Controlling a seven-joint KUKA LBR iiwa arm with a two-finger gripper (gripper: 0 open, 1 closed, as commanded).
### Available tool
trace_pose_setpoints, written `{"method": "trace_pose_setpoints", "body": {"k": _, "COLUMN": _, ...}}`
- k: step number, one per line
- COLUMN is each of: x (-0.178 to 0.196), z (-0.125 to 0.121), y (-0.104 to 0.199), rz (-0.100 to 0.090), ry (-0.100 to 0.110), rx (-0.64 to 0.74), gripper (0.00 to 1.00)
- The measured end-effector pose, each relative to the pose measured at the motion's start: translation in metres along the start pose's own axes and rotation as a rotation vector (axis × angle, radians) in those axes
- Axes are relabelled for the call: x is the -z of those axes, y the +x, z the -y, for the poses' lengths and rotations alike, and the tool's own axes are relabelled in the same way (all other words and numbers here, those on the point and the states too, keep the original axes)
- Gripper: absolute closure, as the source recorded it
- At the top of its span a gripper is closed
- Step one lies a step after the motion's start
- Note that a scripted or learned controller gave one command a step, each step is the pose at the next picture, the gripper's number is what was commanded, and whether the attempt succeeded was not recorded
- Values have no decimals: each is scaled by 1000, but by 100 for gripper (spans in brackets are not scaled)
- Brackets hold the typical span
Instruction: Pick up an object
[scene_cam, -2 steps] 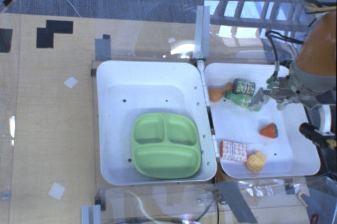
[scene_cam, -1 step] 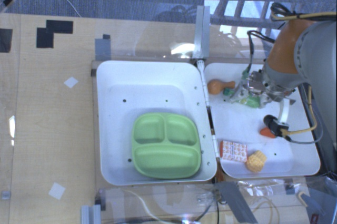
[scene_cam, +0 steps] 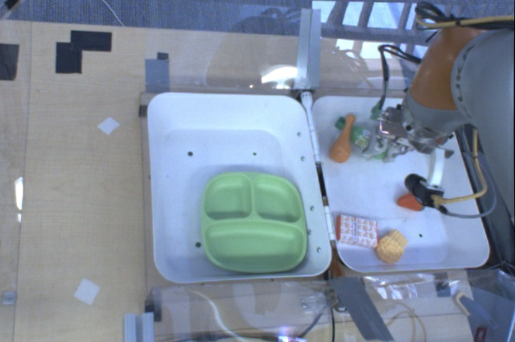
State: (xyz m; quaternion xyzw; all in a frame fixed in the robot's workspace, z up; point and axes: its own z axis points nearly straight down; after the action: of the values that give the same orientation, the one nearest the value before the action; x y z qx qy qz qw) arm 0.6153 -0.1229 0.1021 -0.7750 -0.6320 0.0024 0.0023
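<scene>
My gripper (scene_cam: 380,141) hangs low over the far part of the right bin (scene_cam: 451,248), reaching in from the right. Just to its left lies an orange carrot with a green top (scene_cam: 342,141), tilted. A small greenish thing (scene_cam: 360,139) sits between the carrot and the gripper, too blurred to name. A small orange-red object (scene_cam: 409,203) lies to the near right of the gripper. Near the front wall are a red-and-white packet (scene_cam: 356,230) and a yellow waffle-like piece (scene_cam: 391,246), side by side.
The left bin (scene_cam: 173,131) holds a green divided plate (scene_cam: 253,222) in its near half. A metal post (scene_cam: 307,51) stands behind the divider between the bins. The grey arm with its orange band (scene_cam: 438,75) covers the right bin's far right corner.
</scene>
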Motion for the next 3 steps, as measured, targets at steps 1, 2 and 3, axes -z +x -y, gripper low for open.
{"method": "trace_pose_setpoints", "body": {"k": 1, "x": 82, "z": -30, "y": 66, "rz": -1, "ry": -7, "rx": 84, "gripper": 100}}
{"method": "trace_pose_setpoints", "body": {"k": 2, "x": 81, "z": 53, "y": 50, "rz": 0, "ry": -7, "rx": 347, "gripper": 100}}
{"method": "trace_pose_setpoints", "body": {"k": 3, "x": -12, "z": 57, "y": 13, "rz": -3, "ry": -13, "rx": 49, "gripper": 100}}
